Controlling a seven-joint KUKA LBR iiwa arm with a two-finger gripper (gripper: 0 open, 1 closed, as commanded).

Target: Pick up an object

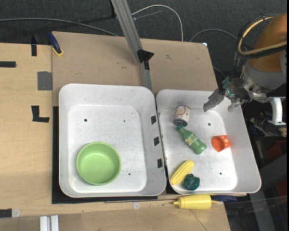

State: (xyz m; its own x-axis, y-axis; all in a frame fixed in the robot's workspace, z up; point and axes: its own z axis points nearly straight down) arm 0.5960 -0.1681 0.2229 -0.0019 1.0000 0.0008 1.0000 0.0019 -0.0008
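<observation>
1. The gripper (222, 101) hung over the right bin's (241, 177) upper right corner — fingers spread apart, holding nothing.
2. Below it lay a small white can (182, 113), a green bottle (191, 140) and an orange cup (221, 142).
3. A corn cob (181, 171) rested near the front edge — a green bowl (98, 162) sat in the left bin (106, 100).
</observation>
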